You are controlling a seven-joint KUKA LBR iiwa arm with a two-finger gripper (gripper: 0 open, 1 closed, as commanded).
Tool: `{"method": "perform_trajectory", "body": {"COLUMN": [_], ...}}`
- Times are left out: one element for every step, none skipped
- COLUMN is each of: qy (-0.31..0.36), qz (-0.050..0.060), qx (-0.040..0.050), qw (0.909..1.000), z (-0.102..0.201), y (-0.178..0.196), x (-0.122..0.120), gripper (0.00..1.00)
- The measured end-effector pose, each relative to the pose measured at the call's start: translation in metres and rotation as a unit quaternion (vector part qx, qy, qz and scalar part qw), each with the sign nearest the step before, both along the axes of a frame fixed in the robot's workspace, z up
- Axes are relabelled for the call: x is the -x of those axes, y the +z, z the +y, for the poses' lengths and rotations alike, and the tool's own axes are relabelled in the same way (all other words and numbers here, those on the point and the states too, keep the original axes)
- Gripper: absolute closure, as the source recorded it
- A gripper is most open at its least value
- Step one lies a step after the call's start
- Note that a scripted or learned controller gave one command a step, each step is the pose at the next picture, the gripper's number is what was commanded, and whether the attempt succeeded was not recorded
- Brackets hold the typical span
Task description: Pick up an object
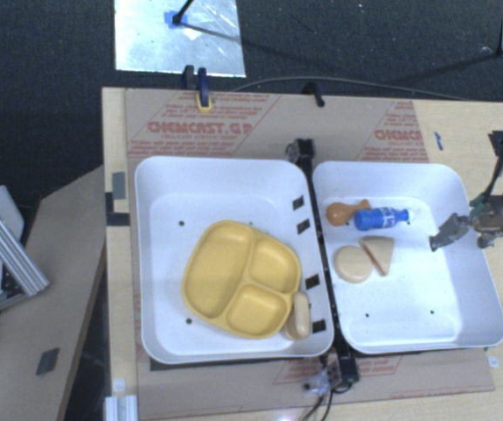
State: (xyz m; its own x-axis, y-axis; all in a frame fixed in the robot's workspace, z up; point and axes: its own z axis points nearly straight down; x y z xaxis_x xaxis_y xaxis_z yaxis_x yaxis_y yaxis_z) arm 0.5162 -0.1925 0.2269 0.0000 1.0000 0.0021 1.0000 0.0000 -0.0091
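Hovering at the frame's right edge, the grey two-finger gripper [451, 232] is seen unclenched, nothing grasped; picking remains undone.

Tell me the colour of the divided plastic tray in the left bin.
Yellow; the camera view shows the divided plastic tray.

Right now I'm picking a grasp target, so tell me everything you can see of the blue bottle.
The blue bottle lies on its side in the right bin, near the far wall. It looks like plastic, blue with a white band and pale cap end pointing right. Its left end touches an orange, pear-shaped toy.
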Motion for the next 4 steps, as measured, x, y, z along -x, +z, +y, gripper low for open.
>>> {"method": "perform_trajectory", "body": {"qy": [0.002, 0.001, 0.001, 0.0], "qz": [-0.005, -0.003, -0.005, -0.005], "qx": [0.0013, 0.0006, 0.0009, 0.0009], "qw": [1.0, 1.0, 1.0, 1.0], "z": [0.0, -0.004, 0.0, 0.001], "y": [0.006, -0.055, -0.102, -0.143], "x": [-0.003, 0.003, -0.007, -0.007], "gripper": [0.0, 0.0, 0.0, 0.0]}}
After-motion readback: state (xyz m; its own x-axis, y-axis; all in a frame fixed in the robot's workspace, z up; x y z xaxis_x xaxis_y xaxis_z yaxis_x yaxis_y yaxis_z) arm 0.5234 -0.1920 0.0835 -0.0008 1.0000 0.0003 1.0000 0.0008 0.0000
